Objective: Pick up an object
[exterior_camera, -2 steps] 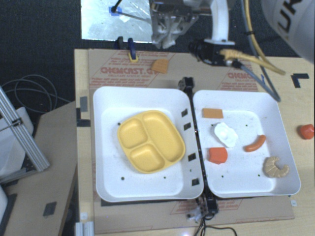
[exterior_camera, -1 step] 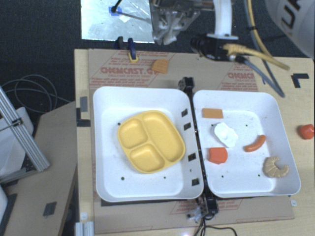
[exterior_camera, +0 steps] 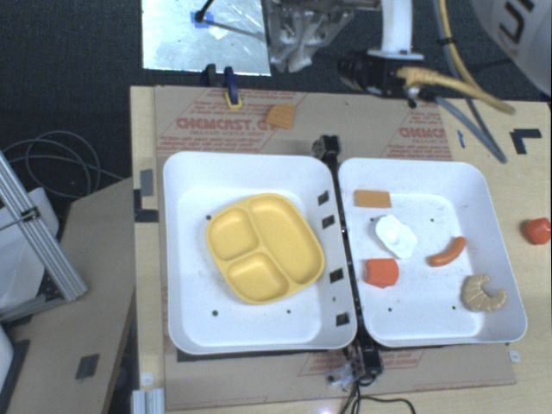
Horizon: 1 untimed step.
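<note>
Progress: Nothing is lifted yet, to judge from the camera view; every item lies flat in a bin or on the bench, and the whole pick is still to do.
Arm (exterior_camera: 509, 11): The grey arm sits high at the top right corner, well back from both bins, with its wrist hardware reaching left along the top edge.
Gripper (exterior_camera: 293, 54): It hangs above the far edge of the bench, well apart from every candidate item; nothing shows between its tips, but glare and blur leave it impossible to tell whether it is spread or closed.
Left bin (exterior_camera: 185, 231): It holds a yellow tray (exterior_camera: 263, 248) with three compartments, turned at an angle, nothing in them.
Right bin (exterior_camera: 483, 197): This is where the likely targets lie, five small items spread apart from one another.
White piece (exterior_camera: 395, 235): Near the bin's middle, just above the red block.
Croissant (exterior_camera: 483, 293): Tan and curled, near the bin's front right corner.
Sausage (exterior_camera: 447, 251): Reddish-orange, lying at a slant right of the white piece.
Red block (exterior_camera: 382, 272): Close to the divider between the bins.
Orange slab (exterior_camera: 372, 199): Flat, at the back of the right bin.
Strays: A tan chunk (exterior_camera: 280, 116) rests on the board behind the left bin; a red lump (exterior_camera: 536, 230) lies outside the right bin's right wall.
What remains: By this view, travel over a bin, descent, grasp and lift.
</note>
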Each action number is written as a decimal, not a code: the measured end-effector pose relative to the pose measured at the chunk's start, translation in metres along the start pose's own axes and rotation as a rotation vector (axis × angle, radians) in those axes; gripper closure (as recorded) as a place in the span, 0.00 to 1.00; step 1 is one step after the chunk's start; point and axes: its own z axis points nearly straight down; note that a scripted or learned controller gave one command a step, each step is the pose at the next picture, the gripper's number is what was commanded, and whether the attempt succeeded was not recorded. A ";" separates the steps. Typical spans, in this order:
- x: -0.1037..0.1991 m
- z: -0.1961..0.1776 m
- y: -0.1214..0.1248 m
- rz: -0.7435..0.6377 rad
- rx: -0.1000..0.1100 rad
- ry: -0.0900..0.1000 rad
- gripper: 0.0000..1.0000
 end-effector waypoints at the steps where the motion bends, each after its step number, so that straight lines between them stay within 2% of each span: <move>1: -0.113 0.045 -0.068 0.023 0.013 -0.008 1.00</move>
